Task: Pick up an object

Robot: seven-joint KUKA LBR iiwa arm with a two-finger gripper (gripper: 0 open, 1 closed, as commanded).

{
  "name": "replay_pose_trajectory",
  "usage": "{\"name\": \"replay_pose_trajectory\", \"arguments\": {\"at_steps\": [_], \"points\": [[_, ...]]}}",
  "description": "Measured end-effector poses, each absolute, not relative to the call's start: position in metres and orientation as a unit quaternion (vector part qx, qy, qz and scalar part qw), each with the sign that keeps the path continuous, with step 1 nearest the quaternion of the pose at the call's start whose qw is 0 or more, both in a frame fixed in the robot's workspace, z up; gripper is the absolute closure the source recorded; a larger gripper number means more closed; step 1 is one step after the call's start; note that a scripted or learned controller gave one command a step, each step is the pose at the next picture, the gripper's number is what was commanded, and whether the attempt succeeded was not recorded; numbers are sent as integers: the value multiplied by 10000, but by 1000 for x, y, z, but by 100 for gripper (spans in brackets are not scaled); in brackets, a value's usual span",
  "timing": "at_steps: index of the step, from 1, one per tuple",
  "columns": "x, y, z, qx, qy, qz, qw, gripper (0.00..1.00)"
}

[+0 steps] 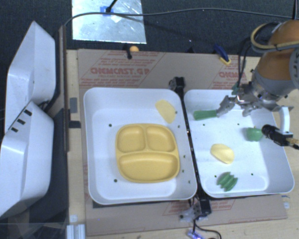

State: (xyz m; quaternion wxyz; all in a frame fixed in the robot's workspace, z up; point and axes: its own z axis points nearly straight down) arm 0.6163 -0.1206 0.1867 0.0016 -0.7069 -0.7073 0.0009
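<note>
Behind both bins, cardboard reads "CHEMCAST GP"; hand spread wide.

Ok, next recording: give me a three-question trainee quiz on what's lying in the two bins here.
1. True or false: the yellow three-compartment plastic tray lies in the left white bin.
2. How many green objects lie in the right white bin?
3. Which object lies nearest the gripper: A) flat green bar, B) ridged green piece, C) pale yellow oval piece?

Key: 1 true; 2 three (bar, ridged piece, small round green lump); 3 A.
</note>
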Motion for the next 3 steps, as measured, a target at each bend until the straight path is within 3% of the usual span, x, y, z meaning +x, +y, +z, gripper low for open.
{"name": "replay_pose_trajectory", "arguments": {"at_steps": [1,2,3], "points": [[589,-116,163,-7071,-7071,4,7,0],[645,-89,216,-7058,-7084,-19,-21,0],[632,-81,304,-7066,-7076,-29,-31,0]]}}
